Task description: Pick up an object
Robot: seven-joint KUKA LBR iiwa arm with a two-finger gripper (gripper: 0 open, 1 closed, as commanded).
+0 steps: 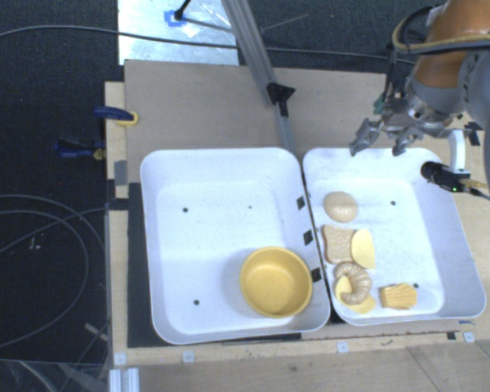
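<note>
The fingers (361, 143) are two dark metal prongs spread apart with nothing between them, and the gripper (380, 143) hangs over the far rim of the right bin (449, 243). Above it the grey arm (474, 64) curves up into a glossy orange band.

Below and nearer the camera, inside the right bin, sits a cluster of pale food-like pieces. A smooth, rounded beige roll (340, 207) lies closest to the gripper, well apart from it. Just beyond it is a flat, squarish tan slice (336, 243), touching a thin yellow oval chip (363, 248). A ribbed, curled tan piece (354, 280) rests on a yellow disc (359, 303), and a ridged yellow-orange wedge (398, 296) lies beside them.

The left bin (196, 186), a shallow white plastic tray with rounded corners, holds a smooth yellow bowl (275, 282) near its front right corner. Both bins rest on a matte tan counter (196, 104).
</note>
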